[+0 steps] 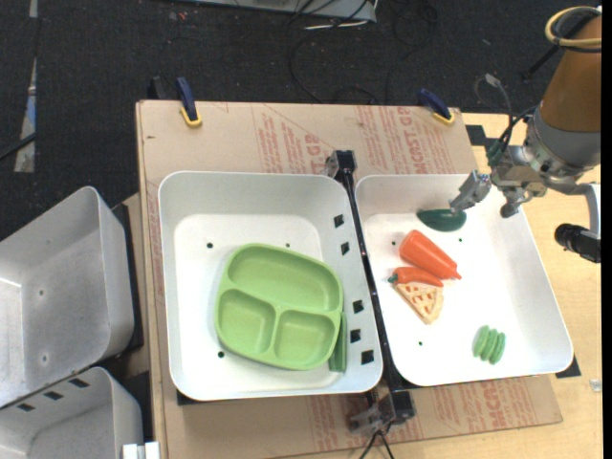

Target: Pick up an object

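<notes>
looking down on my bench point(287, 127), i see the grey arm with its orange band point(574, 84) entering at about two o'clock, over the far right corner of the right-hand shallow white bin point(545, 285). the pincer point(488, 197) hangs with its two grey fingers point(470, 191) spread wide apart, nothing between them. the left finger's tip sits just beside, maybe touching, a small dark green rounded plastic piece point(442, 220) that lies on the bin floor at the bin's twelve o'clock; i cannot tell whether there is contact.

toward the bin's centre, at seven o'clock from that dark piece, lies an orange carrot-shaped toy point(426, 253), tilted. just below it, touching or nearly so, is a tan toy pizza wedge with a red crust edge point(421, 295). at the bin's five o'clock, well apart from the others, rests a small light green ridged toy point(489, 344).

the left-hand shallow white bin point(191, 208) carries a light green plastic tray with three compartments point(279, 306), sitting toward its five o'clock. a black divider strip point(361, 275) runs between the two bins.
</notes>
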Robot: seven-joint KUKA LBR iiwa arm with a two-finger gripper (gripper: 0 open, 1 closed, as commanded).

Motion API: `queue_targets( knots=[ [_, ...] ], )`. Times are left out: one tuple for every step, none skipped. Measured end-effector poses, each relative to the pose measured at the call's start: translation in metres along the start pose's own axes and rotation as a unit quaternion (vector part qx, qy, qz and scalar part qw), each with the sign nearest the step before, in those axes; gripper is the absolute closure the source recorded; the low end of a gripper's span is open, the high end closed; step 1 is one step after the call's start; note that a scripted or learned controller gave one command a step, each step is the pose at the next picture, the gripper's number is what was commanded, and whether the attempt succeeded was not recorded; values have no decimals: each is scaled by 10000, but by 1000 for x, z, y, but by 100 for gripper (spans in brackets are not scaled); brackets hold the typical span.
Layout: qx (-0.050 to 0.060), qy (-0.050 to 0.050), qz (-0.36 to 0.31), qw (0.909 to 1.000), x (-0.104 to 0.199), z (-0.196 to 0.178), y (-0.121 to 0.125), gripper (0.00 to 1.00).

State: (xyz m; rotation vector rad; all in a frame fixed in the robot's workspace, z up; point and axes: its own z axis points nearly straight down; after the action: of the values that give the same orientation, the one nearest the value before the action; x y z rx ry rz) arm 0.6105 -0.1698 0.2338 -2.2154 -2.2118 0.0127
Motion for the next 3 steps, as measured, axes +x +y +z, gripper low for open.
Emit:
queue_targets(
  knots=[
    [-66, -14, -15, 10000, 1, -8, 3, 0],
    [-41, -6, -5, 10000, 5, 54, -2, 0],
    [-42, -5, -6, 10000, 9, 98, -2, 0]
  ],
)
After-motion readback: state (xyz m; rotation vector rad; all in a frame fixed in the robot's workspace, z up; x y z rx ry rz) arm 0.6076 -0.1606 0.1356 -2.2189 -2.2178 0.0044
